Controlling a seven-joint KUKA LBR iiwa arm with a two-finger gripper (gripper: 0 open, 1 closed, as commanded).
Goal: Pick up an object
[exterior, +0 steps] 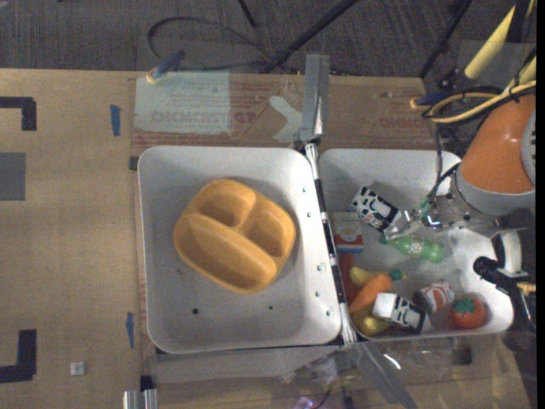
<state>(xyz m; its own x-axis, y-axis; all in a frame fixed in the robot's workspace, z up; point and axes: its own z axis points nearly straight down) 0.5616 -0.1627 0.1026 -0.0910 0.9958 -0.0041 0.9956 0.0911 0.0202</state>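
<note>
The right bin (336, 164) holds several small items. A black-and-white carton (375, 207) lies near its middle, with a green bottle (415, 247) on its side just below. My gripper (428, 215) hangs over the bin between the carton and the bottle, right above the bottle's upper end. Whether it touches either one I cannot tell. Lower in the bin lie a carrot (370, 290), a banana (361, 274), a second small carton (402, 310), a can (436, 296) and a red tomato-like toy (468, 312).
A red-and-white box (347, 241) lies against the right bin's left wall. The left bin (162, 177) holds an orange divided plate (235, 233). A metal divider (313, 109) runs between the bins. The arm's orange band (504, 147) hangs over the right bin's far right side.
</note>
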